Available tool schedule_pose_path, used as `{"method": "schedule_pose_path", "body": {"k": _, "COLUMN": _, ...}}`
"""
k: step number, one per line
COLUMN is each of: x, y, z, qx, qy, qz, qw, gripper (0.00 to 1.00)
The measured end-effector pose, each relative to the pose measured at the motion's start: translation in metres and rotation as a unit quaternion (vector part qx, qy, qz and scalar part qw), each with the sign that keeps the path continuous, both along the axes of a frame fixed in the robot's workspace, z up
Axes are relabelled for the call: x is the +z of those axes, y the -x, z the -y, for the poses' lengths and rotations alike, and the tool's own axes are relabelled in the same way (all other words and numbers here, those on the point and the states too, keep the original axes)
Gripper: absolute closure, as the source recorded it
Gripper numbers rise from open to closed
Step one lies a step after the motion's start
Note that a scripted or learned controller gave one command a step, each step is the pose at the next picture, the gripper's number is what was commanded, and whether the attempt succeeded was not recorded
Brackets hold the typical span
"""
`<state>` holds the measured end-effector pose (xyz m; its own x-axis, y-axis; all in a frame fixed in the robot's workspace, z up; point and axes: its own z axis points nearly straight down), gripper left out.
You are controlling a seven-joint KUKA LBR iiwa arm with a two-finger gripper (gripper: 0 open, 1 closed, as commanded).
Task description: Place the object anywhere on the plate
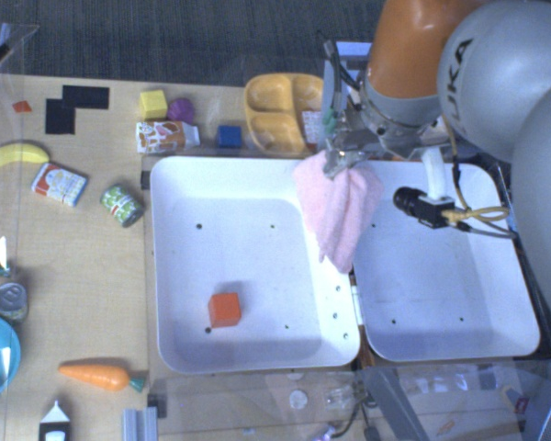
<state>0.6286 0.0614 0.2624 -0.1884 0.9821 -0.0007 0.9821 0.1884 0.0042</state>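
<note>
One pink cloth (340,211) pinched in gripper (341,161), hanging over seam between left bin (179,274) and right bin (459,292). Orange cube (225,310) in left bin. Yellow divided plate (277,111) just behind.

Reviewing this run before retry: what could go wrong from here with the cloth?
1. The pink cloth hangs from the gripper by its top edge, so it may slip out mid-move.
2. It dangles over the seam between the left bin and right bin; its low end could drag or catch on a rim.
3. The yellow plate sits outside the bins, so a loose drop may land partly off it.
</note>
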Motion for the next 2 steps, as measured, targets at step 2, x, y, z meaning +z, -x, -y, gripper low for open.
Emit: {"method": "schedule_pose_path", "body": {"k": 2, "x": -0.078, "y": -0.041, "z": -0.042, "qx": -0.055, "qy": -0.0003, "qz": -0.001, "qw": 0.9985, "gripper": 1.00}}
